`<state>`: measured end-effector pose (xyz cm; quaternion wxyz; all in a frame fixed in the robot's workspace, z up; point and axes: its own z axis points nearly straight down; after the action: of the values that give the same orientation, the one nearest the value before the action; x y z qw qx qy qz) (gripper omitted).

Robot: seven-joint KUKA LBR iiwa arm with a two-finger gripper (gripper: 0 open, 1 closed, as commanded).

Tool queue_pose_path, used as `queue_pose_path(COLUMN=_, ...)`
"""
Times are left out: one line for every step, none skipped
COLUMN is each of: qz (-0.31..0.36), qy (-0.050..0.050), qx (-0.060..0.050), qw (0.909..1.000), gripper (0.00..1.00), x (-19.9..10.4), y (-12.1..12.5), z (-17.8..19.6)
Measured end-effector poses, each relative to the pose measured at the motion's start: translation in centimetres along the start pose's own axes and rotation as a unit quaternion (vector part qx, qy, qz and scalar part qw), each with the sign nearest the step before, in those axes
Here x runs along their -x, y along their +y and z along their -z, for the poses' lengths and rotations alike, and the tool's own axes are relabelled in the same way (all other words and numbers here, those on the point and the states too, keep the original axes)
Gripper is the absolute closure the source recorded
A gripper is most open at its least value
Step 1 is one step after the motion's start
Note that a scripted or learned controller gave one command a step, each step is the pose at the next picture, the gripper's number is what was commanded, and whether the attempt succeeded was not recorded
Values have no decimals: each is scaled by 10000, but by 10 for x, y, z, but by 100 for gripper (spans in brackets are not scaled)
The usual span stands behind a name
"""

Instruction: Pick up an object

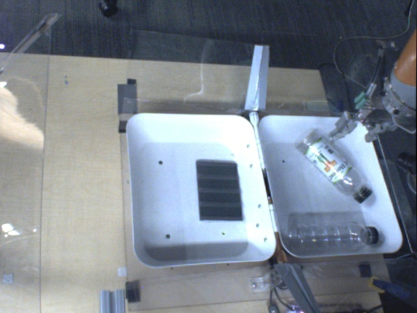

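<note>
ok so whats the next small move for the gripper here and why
Probably a short drop and a nudge toward the middle of the labelled bottle. The gripper sits above the right bin, over its far edge near the bottle's base end, and nothing is visible between its fingers. The bottle lies on its side at a slant, so centring over its body first should give a better grasp.
</note>
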<state>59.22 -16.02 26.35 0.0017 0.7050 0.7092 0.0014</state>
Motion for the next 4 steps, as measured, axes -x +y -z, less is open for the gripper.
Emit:
queue_pose_path(qz=661, qy=-4, qx=19, qw=9978, gripper=0, x=-26, y=33, z=16)
queue_pose_path(qz=1086, qy=0, qx=-1, qw=9941, gripper=0, x=16, y=35, z=-97)
queue_pose_path(qz=2221, qy=-10, qx=33, qw=9750, gripper=0, x=-11, y=44, z=-165)
queue_pose_path(qz=1045, qy=-2, qx=18, qw=9945, gripper=0, x=-7, y=78, z=-87)
